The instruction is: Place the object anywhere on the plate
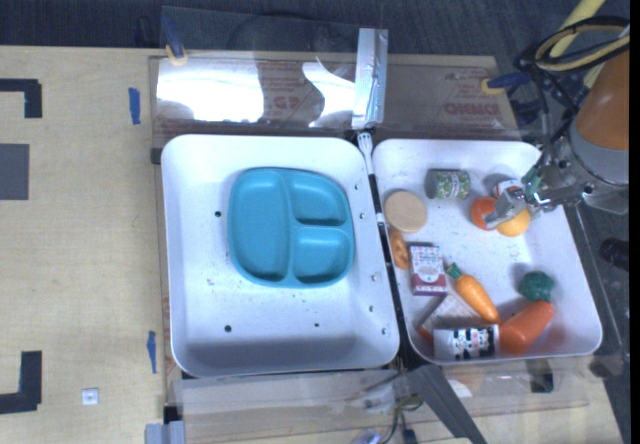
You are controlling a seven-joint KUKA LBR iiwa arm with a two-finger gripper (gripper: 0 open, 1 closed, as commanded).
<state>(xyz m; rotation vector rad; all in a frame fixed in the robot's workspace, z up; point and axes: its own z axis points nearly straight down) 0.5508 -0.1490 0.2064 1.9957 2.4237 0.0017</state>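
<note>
A blue divided plate lies in the left white bin. My gripper hangs low over the upper right part of the right bin. It is right above a small red-orange and yellow fruit-like toy, and I cannot see whether it touches the toy. The toy still rests on the bin floor. The grey arm with its orange band comes in from the right edge.
The right bin also holds a green can, a round tan disc, a red carton, a carrot, a green piece, an orange-red pepper and a dark-labelled bottle. Yellow cables run at the top right.
</note>
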